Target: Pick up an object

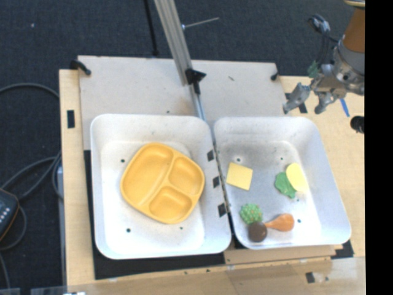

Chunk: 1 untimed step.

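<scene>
Right bin (319, 146) — cheese slice (239, 176), broccoli (250, 213), drumstick (280, 222) lying apart.

White bins (110, 165) hold an orange-yellow tray (162, 182), a yellow square (239, 176) and green broccoli (250, 213).

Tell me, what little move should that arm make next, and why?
Probably swing the claw inward over the right bin, then lower it. It hangs above that bin's far right corner, past the rim, with nothing between its fingers. The food pieces all lie in that bin; the yellow-and-green piece looks nearest, so it seems the easiest pick.
</scene>
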Tool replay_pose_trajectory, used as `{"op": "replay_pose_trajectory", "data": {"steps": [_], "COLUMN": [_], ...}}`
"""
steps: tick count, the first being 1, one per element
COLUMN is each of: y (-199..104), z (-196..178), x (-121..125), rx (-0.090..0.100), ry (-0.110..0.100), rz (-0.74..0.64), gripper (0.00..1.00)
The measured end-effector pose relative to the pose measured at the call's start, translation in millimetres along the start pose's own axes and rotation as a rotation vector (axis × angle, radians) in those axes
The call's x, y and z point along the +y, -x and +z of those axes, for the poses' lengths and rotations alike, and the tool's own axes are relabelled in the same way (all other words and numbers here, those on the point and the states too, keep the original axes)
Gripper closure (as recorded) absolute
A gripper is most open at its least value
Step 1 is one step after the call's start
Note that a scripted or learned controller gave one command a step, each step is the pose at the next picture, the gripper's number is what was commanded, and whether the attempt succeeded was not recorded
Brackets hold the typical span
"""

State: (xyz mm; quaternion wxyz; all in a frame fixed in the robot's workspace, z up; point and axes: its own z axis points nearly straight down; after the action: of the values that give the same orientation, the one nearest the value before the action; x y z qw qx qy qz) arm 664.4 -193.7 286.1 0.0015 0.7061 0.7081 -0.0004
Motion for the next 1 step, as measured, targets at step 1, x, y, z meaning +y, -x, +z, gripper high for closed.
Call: {"op": "replay_pose_trajectory", "data": {"steps": [1], "y": [0.1], "z": [0.0], "x": [-0.1], "rx": [-0.001], "ry": [-0.001], "rz": [-0.001], "gripper": [0.0]}}
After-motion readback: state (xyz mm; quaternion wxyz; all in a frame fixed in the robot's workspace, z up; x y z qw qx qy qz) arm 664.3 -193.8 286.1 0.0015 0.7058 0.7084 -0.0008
